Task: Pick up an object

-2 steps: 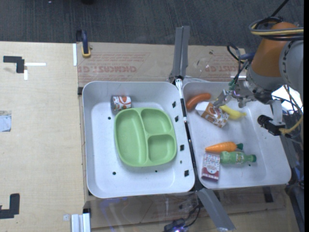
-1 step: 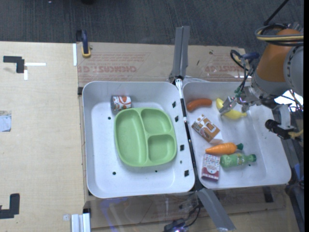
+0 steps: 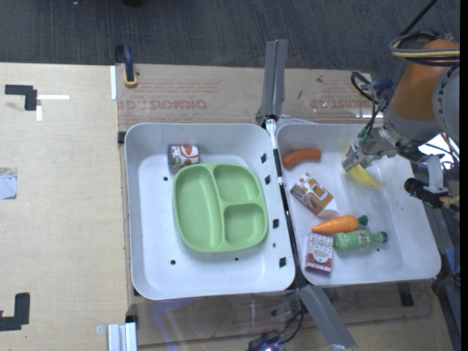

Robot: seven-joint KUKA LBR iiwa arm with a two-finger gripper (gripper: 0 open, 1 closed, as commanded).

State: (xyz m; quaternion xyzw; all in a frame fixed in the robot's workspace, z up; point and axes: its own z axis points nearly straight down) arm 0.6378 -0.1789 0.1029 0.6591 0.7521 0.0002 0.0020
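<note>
Wooden surface (image 3: 58, 218) under the bins, I see my end effector (image 3: 360, 159) in the right bin (image 3: 409, 269), touching a yellow thing (image 3: 364, 175), grip unclear; it looks light and slippery, so I'd pinch its middle.

Arm (image 3: 431, 79) cut off by right edge — only orange band & part of wrist visible. Pincer (image 3: 356, 159) tips merge w/ yellow object (image 3: 363, 175) beneath; that object partly covered, shape unclear. Small can (image 3: 183, 154) label too small to read, rim tucked behind green tray (image 3: 219, 207). Red packet (image 3: 319, 253) print illegible — corner under green bottle (image 3: 360, 240).
</note>
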